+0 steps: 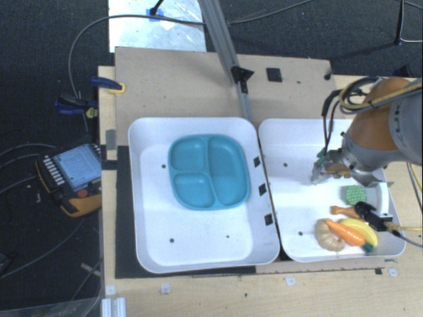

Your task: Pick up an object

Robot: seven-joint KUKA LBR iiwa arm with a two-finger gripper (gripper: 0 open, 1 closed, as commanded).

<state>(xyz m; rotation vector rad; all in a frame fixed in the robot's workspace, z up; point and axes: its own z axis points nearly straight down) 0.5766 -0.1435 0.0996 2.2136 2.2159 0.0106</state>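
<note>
Over the right bin [291,177], the grey arm with its orange band reaches in from the right, and its gripper [322,172] hangs low above the bin's floor, roughly midway between the far and near walls. Whether the gripper is open or closed cannot be told from this slanted view, and nothing can be seen held in it. Small toy food pieces lie clustered in the bin's near right corner: a green block [355,194] just right of the gripper, and nearer still a carrot [347,232] lying against a banana [360,228], with a tan, rounded piece [328,237] touching them on the left. On the floor of the left bin [198,236] a blue divided plate [209,172] rests toward the far side. Both bins sit side by side on the desk [165,84].
</note>
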